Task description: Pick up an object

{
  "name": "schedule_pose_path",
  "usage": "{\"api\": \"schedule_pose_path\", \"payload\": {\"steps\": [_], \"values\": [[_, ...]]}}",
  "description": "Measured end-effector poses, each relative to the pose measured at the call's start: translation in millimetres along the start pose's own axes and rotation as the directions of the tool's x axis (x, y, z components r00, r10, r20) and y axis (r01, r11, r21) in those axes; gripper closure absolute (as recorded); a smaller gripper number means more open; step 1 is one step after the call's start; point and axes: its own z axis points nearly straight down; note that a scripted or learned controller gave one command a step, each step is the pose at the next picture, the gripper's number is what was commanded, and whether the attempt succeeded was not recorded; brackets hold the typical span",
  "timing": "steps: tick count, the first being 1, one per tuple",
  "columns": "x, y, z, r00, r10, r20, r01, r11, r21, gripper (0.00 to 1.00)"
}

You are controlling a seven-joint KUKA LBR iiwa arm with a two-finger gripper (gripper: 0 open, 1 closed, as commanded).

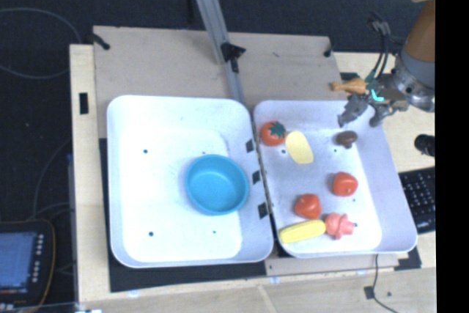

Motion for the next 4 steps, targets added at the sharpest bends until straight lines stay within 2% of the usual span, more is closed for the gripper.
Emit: {"api": "schedule_pose_path", "payload": {"steps": [1,2,4], "values": [[0,1,-4,1.000,-0.001,0.001,0.001,1.000,-0.006,0.00],[1,11,54,1.000,-0.004,0.005,0.004,1.000,-0.001,0.00],[0,15,146,1.000,-0.004,0.001,0.004,1.000,0.002,0.00]]}}
